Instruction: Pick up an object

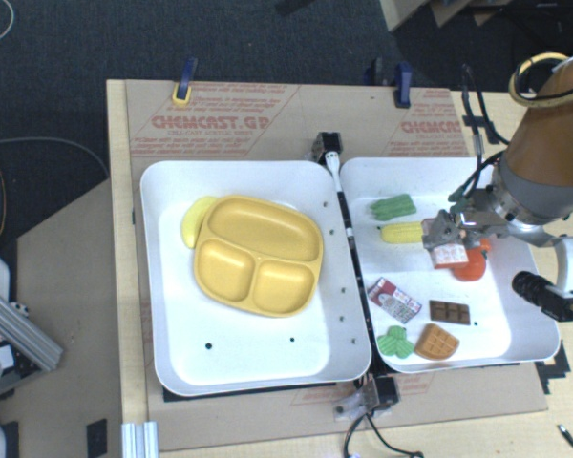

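Over the right bin [516, 346], jaws hover above a red object [470, 267]; their spread unclear.

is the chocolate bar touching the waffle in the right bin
Apart. The camera view shows the chocolate bar lying above the waffle, with a thin strip of white bin floor plainly visible between them.
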Robot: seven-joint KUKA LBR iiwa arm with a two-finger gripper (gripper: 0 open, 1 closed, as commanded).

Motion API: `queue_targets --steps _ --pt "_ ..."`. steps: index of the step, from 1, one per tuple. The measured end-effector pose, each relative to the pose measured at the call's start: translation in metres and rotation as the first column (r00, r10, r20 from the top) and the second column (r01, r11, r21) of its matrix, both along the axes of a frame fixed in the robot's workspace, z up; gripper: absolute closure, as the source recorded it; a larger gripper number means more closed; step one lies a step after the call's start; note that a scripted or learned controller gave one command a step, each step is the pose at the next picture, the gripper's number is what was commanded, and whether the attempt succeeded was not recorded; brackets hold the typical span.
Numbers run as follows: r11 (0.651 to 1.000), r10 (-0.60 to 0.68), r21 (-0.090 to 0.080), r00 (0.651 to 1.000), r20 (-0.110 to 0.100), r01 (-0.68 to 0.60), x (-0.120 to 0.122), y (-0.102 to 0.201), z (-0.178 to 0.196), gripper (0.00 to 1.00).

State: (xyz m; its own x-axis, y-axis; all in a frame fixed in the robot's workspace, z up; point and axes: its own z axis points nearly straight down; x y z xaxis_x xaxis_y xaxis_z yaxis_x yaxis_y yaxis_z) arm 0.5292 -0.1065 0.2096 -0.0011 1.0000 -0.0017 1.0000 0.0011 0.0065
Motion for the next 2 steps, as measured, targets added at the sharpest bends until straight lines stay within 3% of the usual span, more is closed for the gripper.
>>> queue_targets --steps 1,2 --pt "1.000 0.000 0.000 1.000 -0.002 0.000 0.001 0.000 0.016 1.00" --pt "1.000 0.003 0.004 1.000 -0.009 -0.003 0.003 0.031 0.006 1.00"
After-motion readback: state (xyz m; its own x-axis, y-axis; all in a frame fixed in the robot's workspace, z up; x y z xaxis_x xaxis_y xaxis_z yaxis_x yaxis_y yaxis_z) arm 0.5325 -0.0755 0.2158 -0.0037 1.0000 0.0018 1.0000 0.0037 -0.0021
